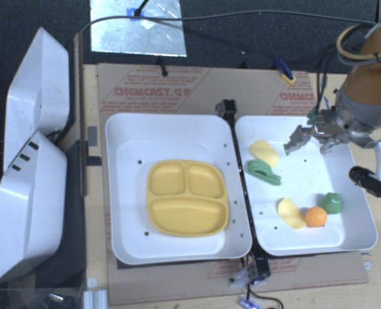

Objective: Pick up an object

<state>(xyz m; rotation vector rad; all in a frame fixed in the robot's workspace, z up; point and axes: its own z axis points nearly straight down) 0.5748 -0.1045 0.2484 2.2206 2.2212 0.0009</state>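
The right bin (351, 237) holds several toy foods. A pale yellow piece (264, 151) lies near its left wall, with a green piece (263, 172) just below it. Toward the front sit a yellow piece (291, 213), an orange ball (316, 217) and a small green pepper-like piece (332, 202). My gripper (311, 140) hangs over the back of this bin, to the right of the pale yellow piece and apart from it. It is open, with one grey finger (295, 139) spread toward the left and nothing between the two.
In the left bin (123, 172) lies a yellow divided plate (188, 196). A black clip (227, 107) joins the two bins at the back. A black part (369, 181) juts over the right bin's right rim. Cables run across the back of the bench.
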